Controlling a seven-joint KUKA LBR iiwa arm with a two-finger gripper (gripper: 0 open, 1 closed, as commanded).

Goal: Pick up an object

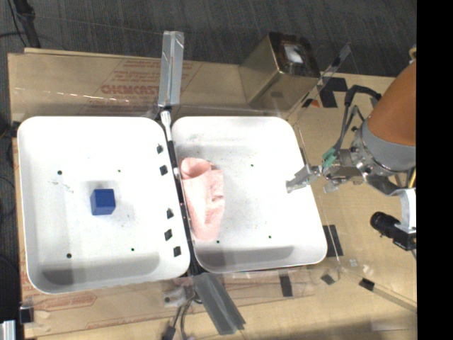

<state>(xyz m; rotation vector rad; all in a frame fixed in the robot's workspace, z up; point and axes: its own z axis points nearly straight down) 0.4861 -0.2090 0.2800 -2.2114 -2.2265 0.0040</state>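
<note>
gripper [297, 183] over right bin [306, 222] rim, grip state unclear | arm cut off at frame edge | pink cloth [203, 197] crumpled

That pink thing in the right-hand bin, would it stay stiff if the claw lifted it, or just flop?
Probably flop: the pink cloth lies crumpled in soft folds against the right bin's left wall. It likely weighs little and won't roll. A pinch might catch only one fold, so it could drape or slip.
</note>
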